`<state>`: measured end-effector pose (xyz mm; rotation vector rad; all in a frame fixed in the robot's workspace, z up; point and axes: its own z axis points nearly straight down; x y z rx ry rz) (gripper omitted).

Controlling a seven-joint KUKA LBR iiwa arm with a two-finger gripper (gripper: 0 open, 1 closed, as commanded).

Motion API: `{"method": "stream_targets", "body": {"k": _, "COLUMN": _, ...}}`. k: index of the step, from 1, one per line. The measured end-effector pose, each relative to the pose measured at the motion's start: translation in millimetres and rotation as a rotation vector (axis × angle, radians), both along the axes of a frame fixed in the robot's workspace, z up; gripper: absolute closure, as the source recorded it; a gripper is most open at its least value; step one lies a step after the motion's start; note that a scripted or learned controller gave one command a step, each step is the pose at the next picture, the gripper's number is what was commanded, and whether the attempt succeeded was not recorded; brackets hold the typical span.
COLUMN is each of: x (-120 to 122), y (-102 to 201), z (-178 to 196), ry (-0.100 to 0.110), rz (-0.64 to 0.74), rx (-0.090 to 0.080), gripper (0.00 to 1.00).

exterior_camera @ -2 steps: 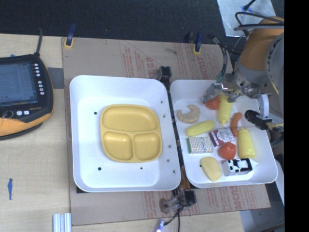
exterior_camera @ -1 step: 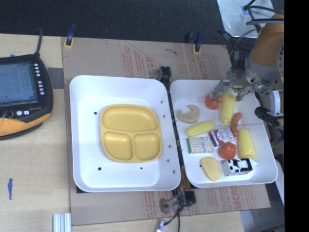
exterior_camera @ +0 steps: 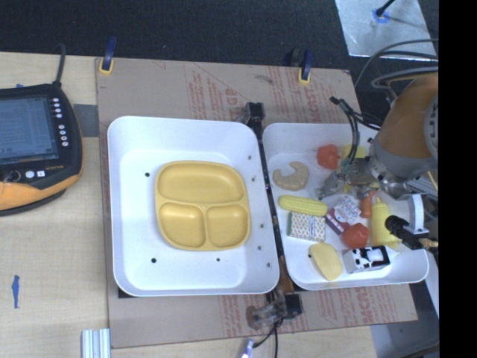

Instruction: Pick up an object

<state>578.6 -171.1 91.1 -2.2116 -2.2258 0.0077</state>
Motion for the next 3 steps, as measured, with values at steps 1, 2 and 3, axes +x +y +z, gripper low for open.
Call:
{"method": "stream_targets", "body": {"k": 1, "x": 9.4, "y": -41.3, "z": 77.4, "ry": -0.005, "rz": -0.003, "rx": 0.000, "gripper": 0.00}}
{"method": "stream_targets", "body": {"k": 2, "x": -53.6, "y": -41.3, "z": 3.7, "ry": -0.003, "rz": 0.000, "rx": -0.001, "gripper": 0.00}}
{"method": "stream_targets", "body": {"k": 3, "x": -53.5, "y": -42.1, "z": 14.1, "ry": -0.002, "rz": 0.005, "rx": -0.003, "gripper": 1.00}}
